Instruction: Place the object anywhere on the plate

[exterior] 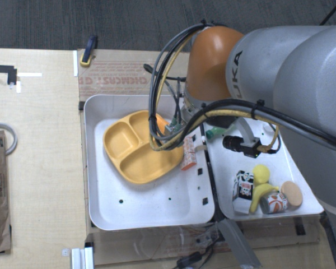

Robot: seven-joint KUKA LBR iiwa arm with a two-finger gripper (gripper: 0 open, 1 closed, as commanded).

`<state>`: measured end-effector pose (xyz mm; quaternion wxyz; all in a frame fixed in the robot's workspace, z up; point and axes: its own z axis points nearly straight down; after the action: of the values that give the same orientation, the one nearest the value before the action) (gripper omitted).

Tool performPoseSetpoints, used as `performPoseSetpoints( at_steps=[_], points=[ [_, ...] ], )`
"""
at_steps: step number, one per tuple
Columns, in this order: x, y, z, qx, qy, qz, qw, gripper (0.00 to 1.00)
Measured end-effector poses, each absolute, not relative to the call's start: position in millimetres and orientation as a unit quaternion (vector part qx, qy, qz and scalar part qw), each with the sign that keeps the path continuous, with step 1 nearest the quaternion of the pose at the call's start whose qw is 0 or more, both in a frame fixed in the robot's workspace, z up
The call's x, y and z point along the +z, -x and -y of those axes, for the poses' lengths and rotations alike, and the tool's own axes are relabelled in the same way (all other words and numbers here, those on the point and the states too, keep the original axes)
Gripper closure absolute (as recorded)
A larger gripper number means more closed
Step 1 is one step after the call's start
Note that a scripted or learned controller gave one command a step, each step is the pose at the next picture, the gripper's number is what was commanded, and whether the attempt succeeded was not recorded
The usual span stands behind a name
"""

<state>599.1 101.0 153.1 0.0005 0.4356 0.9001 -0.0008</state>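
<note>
A yellow divided plate [135,148] lies in the left bin [145,212], toward its back. My gripper [177,124] hangs over the plate's right rim, mostly hidden by the wrist and a bundle of black cables. A small orange object [162,120] shows right beside it at the plate's far right corner; whether it is held is unclear. A red and white packet [189,153] lies just off the plate's right edge, against the wall between the bins.
The right bin [308,198] holds a yellow toy [261,181], a black and white carton [243,187], a can [274,202] and a peach-coloured egg shape [292,192]. A green item [215,132] lies near its back. The arm's grey body covers the upper right.
</note>
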Motion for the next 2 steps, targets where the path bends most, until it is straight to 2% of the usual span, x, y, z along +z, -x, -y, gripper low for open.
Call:
performPoseSetpoints(
  at_steps=[1,2],
  points=[
    [153.2,-599.2,-100.8,-0.0007,-0.436,-0.9,0.001,0.0],
    [162.4,-600.1,-99.4,-0.0009,-0.437,-0.9,0.002,1.0]
  ],
)
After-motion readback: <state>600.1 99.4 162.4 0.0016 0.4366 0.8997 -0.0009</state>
